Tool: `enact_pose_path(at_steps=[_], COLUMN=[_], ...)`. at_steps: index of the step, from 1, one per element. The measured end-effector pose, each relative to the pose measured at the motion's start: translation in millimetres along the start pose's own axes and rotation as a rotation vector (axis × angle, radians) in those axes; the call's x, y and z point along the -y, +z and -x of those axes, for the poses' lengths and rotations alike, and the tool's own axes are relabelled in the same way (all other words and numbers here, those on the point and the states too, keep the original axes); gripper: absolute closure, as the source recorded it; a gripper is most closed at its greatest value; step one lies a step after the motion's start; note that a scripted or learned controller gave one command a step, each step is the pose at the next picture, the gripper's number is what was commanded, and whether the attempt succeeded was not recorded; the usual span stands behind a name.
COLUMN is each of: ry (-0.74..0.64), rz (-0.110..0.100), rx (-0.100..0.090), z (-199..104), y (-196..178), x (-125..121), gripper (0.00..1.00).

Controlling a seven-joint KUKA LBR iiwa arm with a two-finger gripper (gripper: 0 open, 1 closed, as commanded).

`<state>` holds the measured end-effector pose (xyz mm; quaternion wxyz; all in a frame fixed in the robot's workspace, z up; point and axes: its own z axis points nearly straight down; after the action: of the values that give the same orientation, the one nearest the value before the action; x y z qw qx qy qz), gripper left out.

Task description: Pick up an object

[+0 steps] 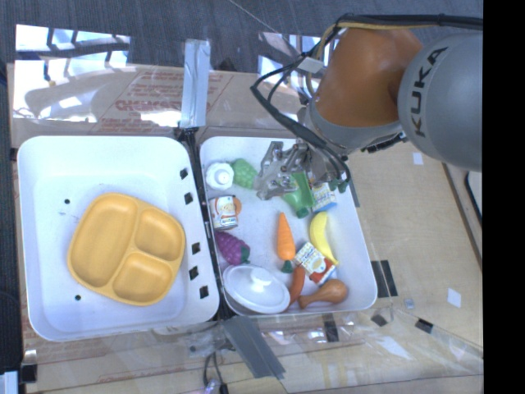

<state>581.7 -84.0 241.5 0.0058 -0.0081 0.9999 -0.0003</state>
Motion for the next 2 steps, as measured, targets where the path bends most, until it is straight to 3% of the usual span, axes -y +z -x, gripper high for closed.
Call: enact_pose_path(at_steps=[1,2], ry=[-0.085,-0.031], rz=[0.002,0.000], rx=[-0.015,-0.007], z=[-62,-15], y=[82,28], x=[22,2], gripper=[1.00,1.00])
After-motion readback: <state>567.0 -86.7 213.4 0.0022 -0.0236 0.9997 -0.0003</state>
